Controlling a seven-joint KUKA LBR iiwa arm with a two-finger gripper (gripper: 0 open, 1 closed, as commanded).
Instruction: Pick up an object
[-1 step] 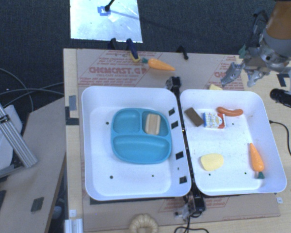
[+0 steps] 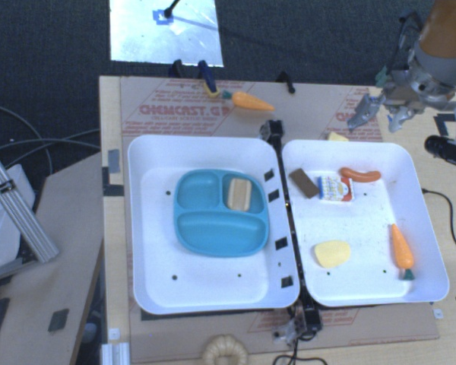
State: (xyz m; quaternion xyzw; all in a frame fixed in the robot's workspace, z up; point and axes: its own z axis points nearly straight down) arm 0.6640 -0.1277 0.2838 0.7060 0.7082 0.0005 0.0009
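My gripper point(image 2: 380, 119) hangs open above the bench behind the right bin's point(image 2: 425, 204) far edge, with nothing between its fingers. In the right bin lie a red sausage point(image 2: 360, 175), a white packet point(image 2: 335, 188), a brown block point(image 2: 304, 182), a pale yellow lump point(image 2: 331, 254) and an orange carrot point(image 2: 400, 248). The sausage is the nearest of these to the gripper, just in front of and below it in the view. A blue divided plate point(image 2: 213, 234) in the left bin point(image 2: 148, 226) carries a tan slice point(image 2: 239, 195).
A second carrot point(image 2: 247, 101) lies on the cardboard behind the left bin. A small yellow piece point(image 2: 337, 137) sits just behind the right bin's far rim. Black clips line the divider between the bins. A beige ring point(image 2: 224, 350) rests at the front edge.
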